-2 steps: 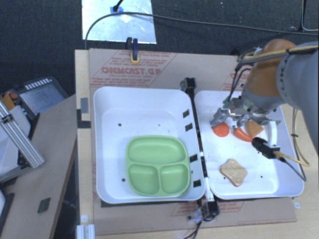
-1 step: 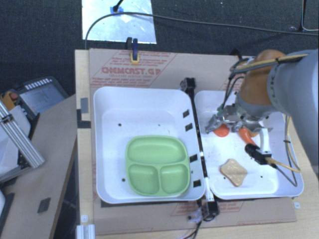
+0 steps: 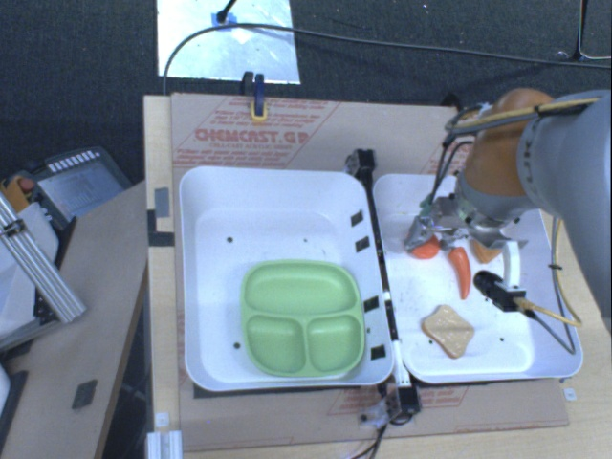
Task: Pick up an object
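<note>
Green divided plate (image 3: 301,318): lies flat in the left bin (image 3: 249,208), three compartments facing up, close to the bin's front wall and towards the divider between the bins. Red-orange piece (image 3: 424,250): lies on the floor of the right bin (image 3: 406,194), in its rear half, near the divider side. Gripper (image 3: 432,231): positioned directly above and touching or just beside the red-orange piece; its degree of opening cannot be determined, and the view does not confirm that it has hold of anything. Orange carrot-shaped piece (image 3: 462,271): lies just beside the red-orange piece on the side away from the divider, long axis running front to back. Tan flat piece (image 3: 448,331): lies apart from both, nearer the front wall of the right bin. Arm (image 3: 564,151): enters over the right bin's outer rear corner, orange band above the wrist. Both bins rest side by side on a cardboard sheet (image 3: 287,132).
</note>
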`<action>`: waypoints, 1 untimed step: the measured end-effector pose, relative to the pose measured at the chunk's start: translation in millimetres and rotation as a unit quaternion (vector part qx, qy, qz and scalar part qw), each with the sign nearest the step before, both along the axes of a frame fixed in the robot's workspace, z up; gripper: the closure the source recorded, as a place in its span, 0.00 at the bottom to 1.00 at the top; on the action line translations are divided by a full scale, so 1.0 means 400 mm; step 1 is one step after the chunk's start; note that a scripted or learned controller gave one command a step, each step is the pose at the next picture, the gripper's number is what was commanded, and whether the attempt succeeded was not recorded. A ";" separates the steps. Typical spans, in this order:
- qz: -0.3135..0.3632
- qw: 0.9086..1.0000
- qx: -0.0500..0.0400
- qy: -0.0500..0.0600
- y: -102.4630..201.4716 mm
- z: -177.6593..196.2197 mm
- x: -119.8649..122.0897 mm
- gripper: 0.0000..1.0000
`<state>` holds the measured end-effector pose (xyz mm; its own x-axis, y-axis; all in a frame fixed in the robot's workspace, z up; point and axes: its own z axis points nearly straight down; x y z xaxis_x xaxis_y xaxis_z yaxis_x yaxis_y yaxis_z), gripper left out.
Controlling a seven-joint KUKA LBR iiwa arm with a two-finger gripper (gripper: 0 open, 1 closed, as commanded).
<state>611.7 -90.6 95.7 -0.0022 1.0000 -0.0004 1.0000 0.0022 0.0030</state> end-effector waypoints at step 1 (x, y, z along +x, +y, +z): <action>0.001 1.000 0.000 -0.001 0.011 0.111 0.006 1.00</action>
<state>614.2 -86.4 139.9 -0.0037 1.0000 0.0000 1.0000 0.0037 0.0050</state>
